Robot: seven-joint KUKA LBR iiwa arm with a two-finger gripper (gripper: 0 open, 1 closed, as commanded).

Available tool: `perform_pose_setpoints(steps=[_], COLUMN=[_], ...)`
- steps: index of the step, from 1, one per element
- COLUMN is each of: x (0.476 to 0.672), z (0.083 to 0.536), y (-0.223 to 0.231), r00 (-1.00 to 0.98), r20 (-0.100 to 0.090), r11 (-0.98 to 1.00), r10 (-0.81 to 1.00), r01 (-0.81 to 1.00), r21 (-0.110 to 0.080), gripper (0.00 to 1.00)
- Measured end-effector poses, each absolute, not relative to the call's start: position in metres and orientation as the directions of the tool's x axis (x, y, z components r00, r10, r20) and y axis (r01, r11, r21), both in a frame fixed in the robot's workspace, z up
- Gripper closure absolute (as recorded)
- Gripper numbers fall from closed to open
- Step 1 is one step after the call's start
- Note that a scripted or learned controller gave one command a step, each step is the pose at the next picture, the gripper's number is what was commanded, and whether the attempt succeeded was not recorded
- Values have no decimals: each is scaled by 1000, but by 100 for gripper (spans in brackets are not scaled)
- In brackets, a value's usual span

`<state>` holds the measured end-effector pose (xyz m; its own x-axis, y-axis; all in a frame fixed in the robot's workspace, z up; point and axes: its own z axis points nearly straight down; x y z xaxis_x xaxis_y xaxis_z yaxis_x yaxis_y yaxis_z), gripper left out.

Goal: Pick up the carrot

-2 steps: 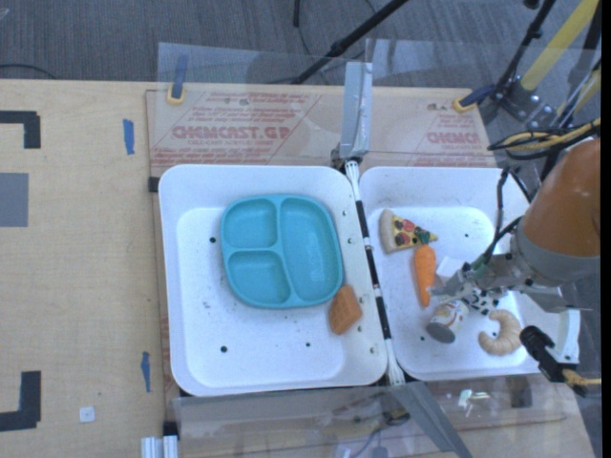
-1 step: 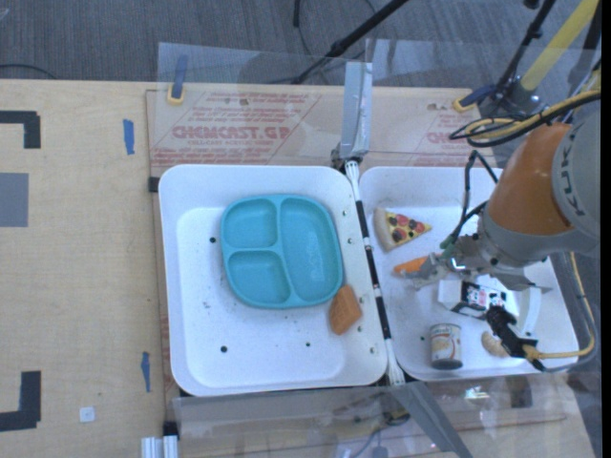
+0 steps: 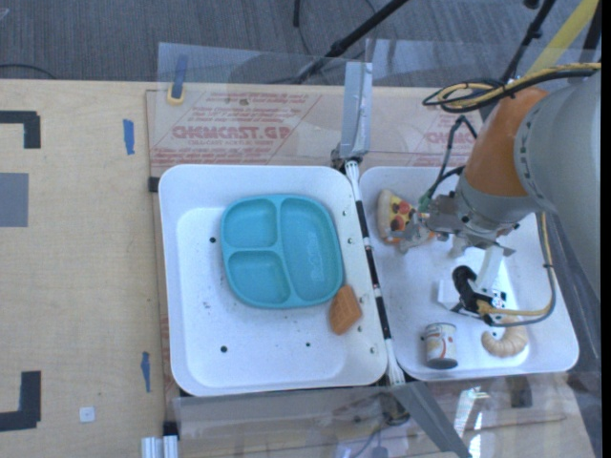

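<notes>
A stubby orange piece [image 3: 346,309], the most carrot-like thing here, lies in the left bin [image 3: 191,342] against its right wall, just below the corner of the teal plate. My gripper [image 3: 420,235] hangs low in the right bin [image 3: 549,351], at its upper left. It is next to a pale wedge of toy food with orange, red and green bits [image 3: 393,214]. The wrist hides the fingertips, and nothing is visibly held. The gripper stands well apart from the orange piece, across the wall between the bins.
A teal divided plate [image 3: 283,251] fills the middle of the left bin. In the right bin a small tin can [image 3: 439,344] stands near the front, with a pale croissant-like piece [image 3: 504,342] to its right. The arm covers that bin's upper right.
</notes>
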<state>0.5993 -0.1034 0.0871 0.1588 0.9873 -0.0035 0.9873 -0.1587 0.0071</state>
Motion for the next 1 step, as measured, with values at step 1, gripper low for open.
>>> perform_pose_setpoints(steps=[1], x=[651], z=[86], y=[-115], r00=[364], r20=[-4], r11=[-364], r10=[931], r01=[931], r21=[-2], gripper=[0])
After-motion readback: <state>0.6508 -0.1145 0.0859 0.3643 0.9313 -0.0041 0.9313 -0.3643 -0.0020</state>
